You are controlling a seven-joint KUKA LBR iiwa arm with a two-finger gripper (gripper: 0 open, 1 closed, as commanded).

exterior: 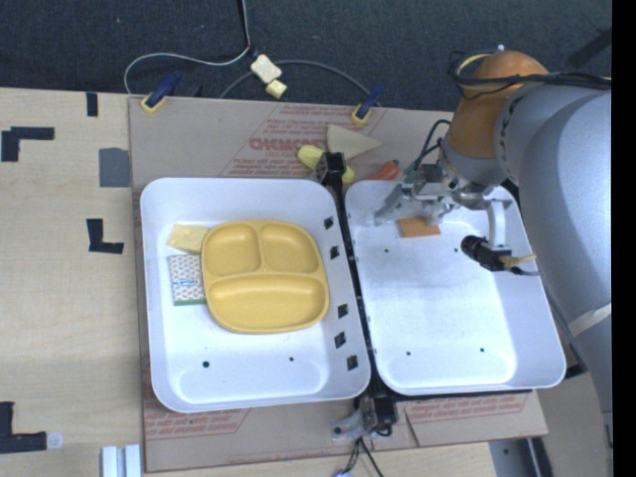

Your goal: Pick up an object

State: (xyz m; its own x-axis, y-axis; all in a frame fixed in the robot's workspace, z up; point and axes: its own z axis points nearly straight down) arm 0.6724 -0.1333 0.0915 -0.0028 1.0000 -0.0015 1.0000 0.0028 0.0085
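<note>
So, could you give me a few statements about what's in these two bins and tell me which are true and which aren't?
1. A yellow divided plate lies in the left bin. True.
2. The small orange-brown block lies in the left bin. False: it lies in the right bin, near its far end.
3. The claw is over the right bin. True.
4. The plate has four compartments. False: it has three.
5. A small patterned card lies beside the plate. True.
</note>
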